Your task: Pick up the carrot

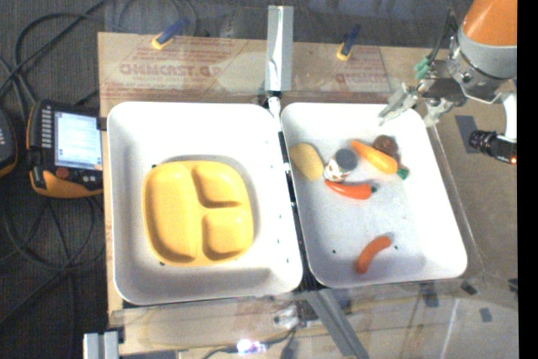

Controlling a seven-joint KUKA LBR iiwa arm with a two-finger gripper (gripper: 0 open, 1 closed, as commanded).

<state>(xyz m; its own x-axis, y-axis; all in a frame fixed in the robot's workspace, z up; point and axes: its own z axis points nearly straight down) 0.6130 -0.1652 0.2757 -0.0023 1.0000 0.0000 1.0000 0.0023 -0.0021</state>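
Over the far right corner of the right bin (454, 219) hang the jaws (407, 101) of the grey arm, whose orange band (496, 2) shows at the upper right. The two thin fingers look spread, with nothing between them, though they are small and pale against the bin's rim, so this is a fair guess at best. They are above the bin's back edge, apart from every item in it.

Inside that bin, the carrot (375, 156) lies slantwise near the back, orange with a green tip at its right end. A dark brown item (386, 142) sits just behind it, touching or nearly so. Just left of the carrot is a small round grey and white object (343, 161), and just in front of that a red chili pepper (350, 190). A yellow, potato-like piece (307, 161) lies left of the carrot, against the bin's left wall. An orange sausage-shaped item (373, 253) lies well in front of the carrot.

Left of the right bin, the left bin (126, 130) holds a yellow divided plate (200, 211). A handheld control pendant (67, 149) lies beyond that bin's left side.
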